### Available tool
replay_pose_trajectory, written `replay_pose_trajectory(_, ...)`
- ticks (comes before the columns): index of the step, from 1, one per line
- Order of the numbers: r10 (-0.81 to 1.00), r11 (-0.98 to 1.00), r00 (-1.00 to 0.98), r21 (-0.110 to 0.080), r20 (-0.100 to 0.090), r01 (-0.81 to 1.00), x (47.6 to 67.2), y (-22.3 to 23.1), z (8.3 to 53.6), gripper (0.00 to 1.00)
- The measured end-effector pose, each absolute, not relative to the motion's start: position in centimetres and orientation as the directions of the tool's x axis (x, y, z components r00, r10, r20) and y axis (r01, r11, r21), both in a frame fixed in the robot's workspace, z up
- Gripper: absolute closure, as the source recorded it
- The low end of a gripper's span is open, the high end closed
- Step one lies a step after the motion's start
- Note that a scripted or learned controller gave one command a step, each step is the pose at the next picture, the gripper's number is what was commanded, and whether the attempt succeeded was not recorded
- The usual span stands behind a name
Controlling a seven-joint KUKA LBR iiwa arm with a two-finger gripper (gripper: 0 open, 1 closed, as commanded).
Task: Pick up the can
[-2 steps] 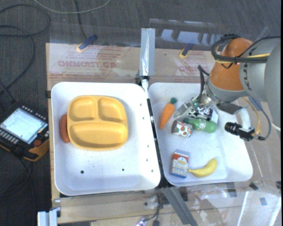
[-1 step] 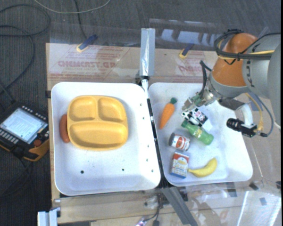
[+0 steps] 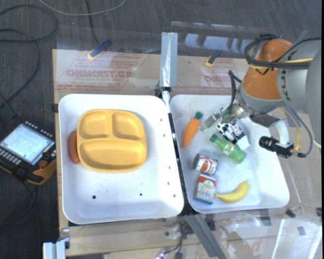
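Position check: hovering with the gripper over the far side of the right bin, just above a black-and-white toy and just beyond the green bottle. Not being able to tell whether spread or closed, with the orange wrist covering it from above.

Locating the can nearer the camera, lying on its side toward the bin's middle, between the bottle and a small carton, close to both and apart from the carrot. Judging the grasp as not yet made, since standing off from the can.

Probably needing a shift toward the can, then a descent across its round body, given a likely tendency to roll. Expecting crowding from the bottle, the carton and the banana beside it.
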State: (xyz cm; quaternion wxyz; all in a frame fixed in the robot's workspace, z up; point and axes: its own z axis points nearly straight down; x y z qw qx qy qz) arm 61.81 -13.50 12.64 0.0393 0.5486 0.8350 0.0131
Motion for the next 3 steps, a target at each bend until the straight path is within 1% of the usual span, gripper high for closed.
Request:
replay_pose_trajectory(1, 0.846, 0.533, -0.532, 0.042, -0.045, 0.845, 54.9, -13.4, 11.2, 0.0)
replay_pose_trajectory(2, 0.794, 0.609, -0.608, 0.014, -0.015, 0.793, 50.3, -11.1, 9.1, 0.0)
replay_pose_trajectory(3, 0.595, 0.804, -0.803, 0.019, -0.035, 0.595, 49.6, -10.5, 9.3, 0.0)
